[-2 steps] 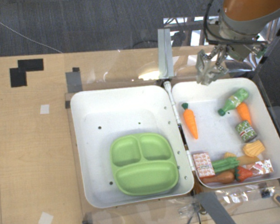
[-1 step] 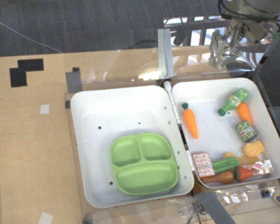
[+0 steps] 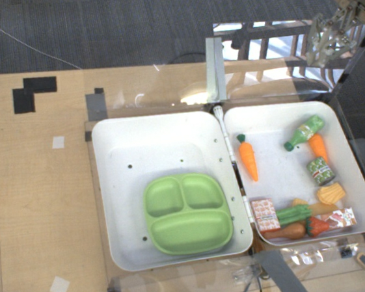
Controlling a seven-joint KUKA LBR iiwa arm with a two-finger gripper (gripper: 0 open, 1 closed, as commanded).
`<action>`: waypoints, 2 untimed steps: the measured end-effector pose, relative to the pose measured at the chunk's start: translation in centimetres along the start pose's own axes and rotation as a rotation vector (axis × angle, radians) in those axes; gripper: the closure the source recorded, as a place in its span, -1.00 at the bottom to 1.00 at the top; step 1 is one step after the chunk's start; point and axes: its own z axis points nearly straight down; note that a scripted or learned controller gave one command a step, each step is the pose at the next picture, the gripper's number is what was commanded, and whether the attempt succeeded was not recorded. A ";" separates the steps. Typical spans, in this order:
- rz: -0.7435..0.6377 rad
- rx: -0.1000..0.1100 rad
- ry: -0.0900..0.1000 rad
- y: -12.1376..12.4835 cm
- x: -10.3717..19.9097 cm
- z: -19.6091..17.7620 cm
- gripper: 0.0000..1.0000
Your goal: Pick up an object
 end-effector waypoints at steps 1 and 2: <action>0.041 0.001 0.001 -5.2 3.7 -6.1 1.00; -0.076 -0.003 0.003 -8.0 5.5 -5.9 1.00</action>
